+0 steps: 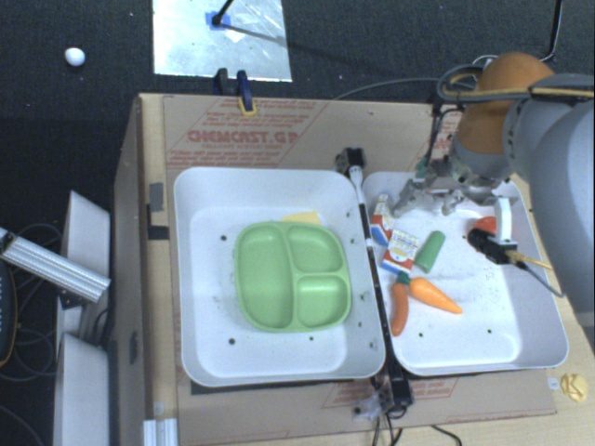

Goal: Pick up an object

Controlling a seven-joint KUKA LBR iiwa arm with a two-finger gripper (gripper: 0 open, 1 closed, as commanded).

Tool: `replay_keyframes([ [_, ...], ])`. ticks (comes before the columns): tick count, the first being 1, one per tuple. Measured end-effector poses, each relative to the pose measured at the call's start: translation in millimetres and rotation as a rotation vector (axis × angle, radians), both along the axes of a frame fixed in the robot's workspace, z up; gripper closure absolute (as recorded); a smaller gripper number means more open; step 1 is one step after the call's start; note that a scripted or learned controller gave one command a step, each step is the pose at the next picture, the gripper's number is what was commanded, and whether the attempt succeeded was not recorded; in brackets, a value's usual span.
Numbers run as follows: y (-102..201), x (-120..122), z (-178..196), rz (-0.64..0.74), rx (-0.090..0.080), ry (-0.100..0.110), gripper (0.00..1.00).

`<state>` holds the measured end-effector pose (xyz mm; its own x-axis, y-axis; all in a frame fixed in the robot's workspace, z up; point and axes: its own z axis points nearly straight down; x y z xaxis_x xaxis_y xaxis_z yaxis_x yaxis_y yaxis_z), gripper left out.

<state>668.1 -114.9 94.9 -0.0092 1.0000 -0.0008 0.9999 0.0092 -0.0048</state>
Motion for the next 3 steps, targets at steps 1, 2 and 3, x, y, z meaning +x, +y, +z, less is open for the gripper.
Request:
replay_keyframes([
  [1, 10, -18, -10, -0.007, -0.002, -0.006, 0.0],
  [2, 17, -1, -9, -0.008, -0.012, 0.0, 0.0],
  [3, 21, 1, 2, -0.006, -0.005, -0.009, 1.0],
])
